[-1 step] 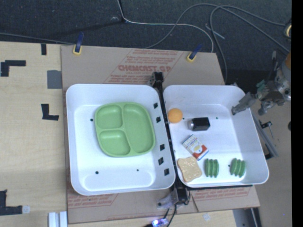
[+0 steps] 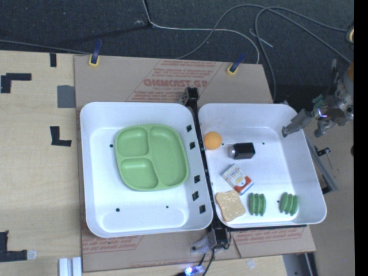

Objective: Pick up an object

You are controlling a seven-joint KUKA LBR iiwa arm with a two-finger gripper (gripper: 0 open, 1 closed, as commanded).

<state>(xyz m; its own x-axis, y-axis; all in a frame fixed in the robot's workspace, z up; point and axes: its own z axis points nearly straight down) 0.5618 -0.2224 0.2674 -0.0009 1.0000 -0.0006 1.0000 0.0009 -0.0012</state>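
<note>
Over the right rim of the right bin [image 2: 299, 154], near its far corner, the gripper [image 2: 310, 122] hangs at the end of the arm, well above the contents and with nothing between its fingers; how wide it stands cannot be told from this angle. Candidates for the pick lie scattered on that bin's floor, apart enough for fingers to straddle each: an orange ball [image 2: 213, 141] against the left wall, a dark block [image 2: 242, 150] just beside it, a small red-and-white packet [image 2: 236, 179] near the centre, a slice of toast [image 2: 230, 206] at the near left corner, and two green pieces [image 2: 257, 204] [image 2: 288, 203] along the near edge. A green divided plate [image 2: 152, 157] sits mid-floor in the left bin [image 2: 92, 171], likely too broad to grasp.
</note>
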